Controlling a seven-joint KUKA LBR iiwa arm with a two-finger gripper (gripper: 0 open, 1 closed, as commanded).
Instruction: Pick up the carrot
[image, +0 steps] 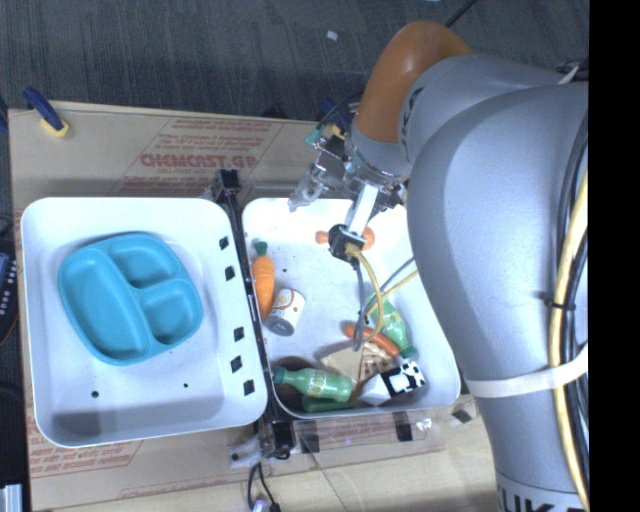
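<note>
1. Nearest is the right bin (305, 255). At its 6–7 o'clock corner a green bottle (318, 385) lies on its side against the near wall, cap toward 9 o'clock.
2. Same bin, 5 o'clock: a black-and-white patterned thing (405, 378) just beside a brown thing (375, 352). I can't identify either.
3. Second green bottle (397, 330) at 4 o'clock, near the bin's right wall and close to the brown thing.
4. Small can (283, 311) at 9 o'clock, tipped over on the bin floor.
5. Carrot (263, 280) is in the right bin at 9–10 o'clock, lying along the left wall. Its green top points to 12 and its tip to 6. The can sits just beside it at its 4 o'clock.
6. Left bin (60, 400): blue divided plate (130, 295) with three compartments, lying flat, centre toward 10 o'clock.
7. Small orange thing (368, 239) at 12 o'clock of the right bin, partly hidden by robot parts, so unclear what it is.
8. Tool (308, 188) is over the right bin's far rim at 11–12 o'clock, well apart from the carrot. I cannot tell whether it is spread or pressed together.
9. Grey arm (500, 250) with an orange band (400, 70) comes in from 3 o'clock and covers the bin's right side.
10. Farthest: the worktop (130, 150) is cardboard with red print. A blue clip (45, 110) sits at its 10–11 o'clock corner.
</note>
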